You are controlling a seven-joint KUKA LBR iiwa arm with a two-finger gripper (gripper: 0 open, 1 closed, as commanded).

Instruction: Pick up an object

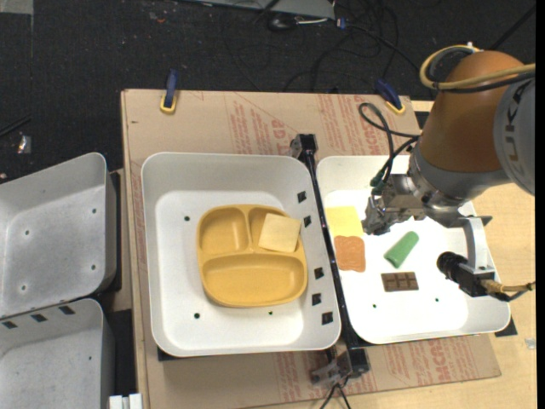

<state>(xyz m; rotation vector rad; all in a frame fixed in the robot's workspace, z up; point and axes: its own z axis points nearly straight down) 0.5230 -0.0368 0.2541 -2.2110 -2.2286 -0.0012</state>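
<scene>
The right bin (pixel 426 318) holds a yellow flat slice (pixel 343 221), an orange-brown slice (pixel 350 253), a green block (pixel 400 249) and a small brown chocolate bar (pixel 399 282). My gripper (pixel 377 220) hangs low over the right bin, between the yellow slice and the green block, just up and left of the green block. No object shows between its tips. The arm's orange band (pixel 464 118) and grey wrist cover the bin's back right part.
In the left bin (pixel 170 313) lies a yellow divided plate (pixel 247 279) with a pale yellow square piece (pixel 278 233) in its upper right section. A black divider strip (pixel 322 228) runs between the bins. Two white lids (pixel 51 220) lie at the far left.
</scene>
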